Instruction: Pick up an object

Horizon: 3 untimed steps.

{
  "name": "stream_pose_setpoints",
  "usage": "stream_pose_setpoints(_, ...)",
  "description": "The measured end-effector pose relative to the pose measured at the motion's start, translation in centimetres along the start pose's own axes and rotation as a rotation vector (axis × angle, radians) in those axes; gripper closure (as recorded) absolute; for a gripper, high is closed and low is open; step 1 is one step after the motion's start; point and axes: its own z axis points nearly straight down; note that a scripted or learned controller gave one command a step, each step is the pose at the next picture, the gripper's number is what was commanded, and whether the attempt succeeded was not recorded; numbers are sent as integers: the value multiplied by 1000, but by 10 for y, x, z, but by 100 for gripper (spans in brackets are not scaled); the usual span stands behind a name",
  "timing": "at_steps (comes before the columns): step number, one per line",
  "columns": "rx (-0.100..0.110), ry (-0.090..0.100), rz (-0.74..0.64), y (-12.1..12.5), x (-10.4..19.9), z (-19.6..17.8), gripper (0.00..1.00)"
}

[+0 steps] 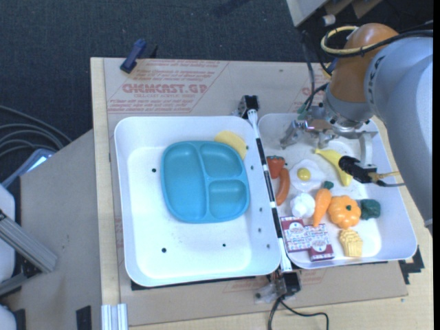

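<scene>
Camera view, gripper (pixel 317 130) over right bin (pixel 399 243), grip state unclear, curved yellow banana (pixel 335 162) just below

You get bright, even overhead light; the white bins (pixel 137 253) run near blown-out, with faint shadows. Focus is soft overall, detail grainy, and the arm (pixel 405 81) at right looks blurred.
</scene>
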Motion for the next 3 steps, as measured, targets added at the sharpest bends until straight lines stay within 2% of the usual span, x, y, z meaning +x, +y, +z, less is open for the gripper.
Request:
stream_pose_setpoints(1,4,1,0,0,19,0,0)
stream_pose_setpoints(3,4,1,1,0,21,0,0)
